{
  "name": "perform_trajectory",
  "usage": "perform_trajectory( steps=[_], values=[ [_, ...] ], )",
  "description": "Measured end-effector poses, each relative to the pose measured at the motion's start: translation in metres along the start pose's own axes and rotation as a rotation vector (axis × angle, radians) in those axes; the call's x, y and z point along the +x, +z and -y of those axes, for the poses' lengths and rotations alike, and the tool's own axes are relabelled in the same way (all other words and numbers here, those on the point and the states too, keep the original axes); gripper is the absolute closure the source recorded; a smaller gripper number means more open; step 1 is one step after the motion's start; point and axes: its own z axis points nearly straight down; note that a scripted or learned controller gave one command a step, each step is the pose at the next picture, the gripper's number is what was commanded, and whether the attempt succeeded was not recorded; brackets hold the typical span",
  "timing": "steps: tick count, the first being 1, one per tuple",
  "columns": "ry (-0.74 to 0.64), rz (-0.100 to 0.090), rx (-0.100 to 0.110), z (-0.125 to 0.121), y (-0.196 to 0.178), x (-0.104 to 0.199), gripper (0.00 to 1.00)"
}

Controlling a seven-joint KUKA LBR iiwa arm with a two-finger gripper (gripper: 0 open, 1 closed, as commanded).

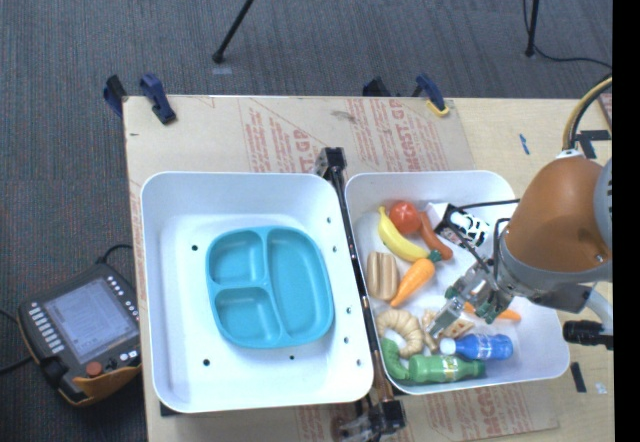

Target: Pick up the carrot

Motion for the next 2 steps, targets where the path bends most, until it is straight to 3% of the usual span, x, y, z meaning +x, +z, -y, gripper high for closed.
perform_trajectory(
  steps=[1, 2],
  values=[
    [0.210, -0.009, 0.009, -0.058, 0.005, 0.023, 0.00],
    [0.302, -0.008, 0.011, -0.072, 0.005, 0.012, 0.00]
  ],
)
